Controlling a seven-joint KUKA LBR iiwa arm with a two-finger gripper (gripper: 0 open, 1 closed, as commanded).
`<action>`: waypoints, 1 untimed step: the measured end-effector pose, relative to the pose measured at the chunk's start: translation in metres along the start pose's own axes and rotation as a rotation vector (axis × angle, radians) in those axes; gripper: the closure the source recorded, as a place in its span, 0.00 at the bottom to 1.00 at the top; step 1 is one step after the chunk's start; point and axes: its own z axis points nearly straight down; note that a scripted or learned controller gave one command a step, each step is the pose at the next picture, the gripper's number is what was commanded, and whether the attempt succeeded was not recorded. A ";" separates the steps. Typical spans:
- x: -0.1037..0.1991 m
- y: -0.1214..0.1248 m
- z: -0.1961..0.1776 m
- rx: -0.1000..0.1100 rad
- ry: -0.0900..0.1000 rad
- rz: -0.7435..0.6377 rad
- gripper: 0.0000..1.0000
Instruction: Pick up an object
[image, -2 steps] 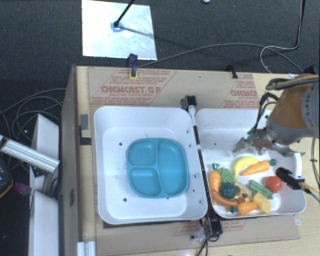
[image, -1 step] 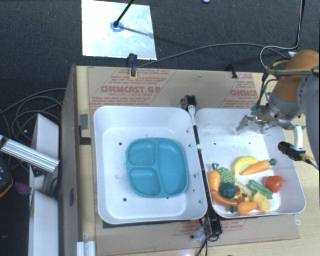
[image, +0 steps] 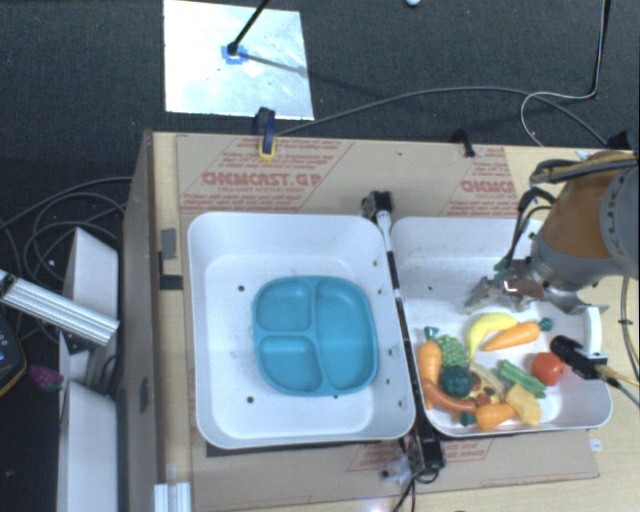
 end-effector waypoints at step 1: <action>-0.001 0.086 -0.122 -0.009 -0.003 -0.004 0.00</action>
